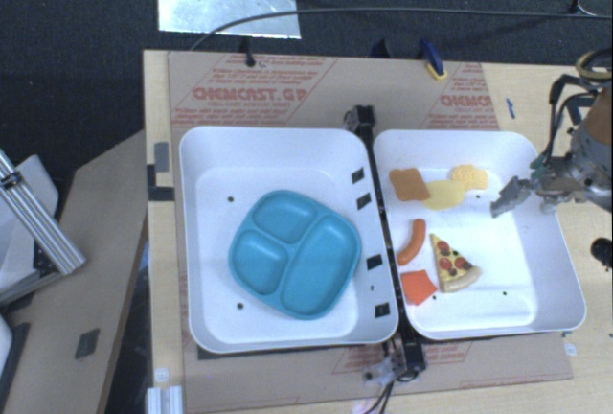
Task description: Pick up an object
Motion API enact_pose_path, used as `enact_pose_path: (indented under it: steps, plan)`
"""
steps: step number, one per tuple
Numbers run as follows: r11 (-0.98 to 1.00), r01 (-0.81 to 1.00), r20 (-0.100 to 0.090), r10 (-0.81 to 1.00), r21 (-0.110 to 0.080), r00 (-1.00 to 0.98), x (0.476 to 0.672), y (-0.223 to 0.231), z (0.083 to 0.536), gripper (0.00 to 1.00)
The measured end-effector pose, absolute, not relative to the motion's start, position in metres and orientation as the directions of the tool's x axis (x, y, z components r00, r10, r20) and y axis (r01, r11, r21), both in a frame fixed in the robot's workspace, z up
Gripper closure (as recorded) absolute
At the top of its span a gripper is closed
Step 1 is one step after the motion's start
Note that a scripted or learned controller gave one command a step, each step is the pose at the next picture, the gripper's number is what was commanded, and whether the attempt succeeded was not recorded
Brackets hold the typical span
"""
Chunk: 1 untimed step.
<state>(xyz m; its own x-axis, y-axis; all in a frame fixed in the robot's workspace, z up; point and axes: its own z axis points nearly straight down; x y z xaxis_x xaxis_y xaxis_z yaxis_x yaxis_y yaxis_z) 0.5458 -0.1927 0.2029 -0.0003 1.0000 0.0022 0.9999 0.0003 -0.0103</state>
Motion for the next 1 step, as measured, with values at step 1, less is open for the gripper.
enact_pose_path:
  steps: [1]
  plan:
    - [0.004, 1.0, -0.001, 1.0, 0.001, -0.004, 0.5488, -0.1922, 0.2096, 0.0]
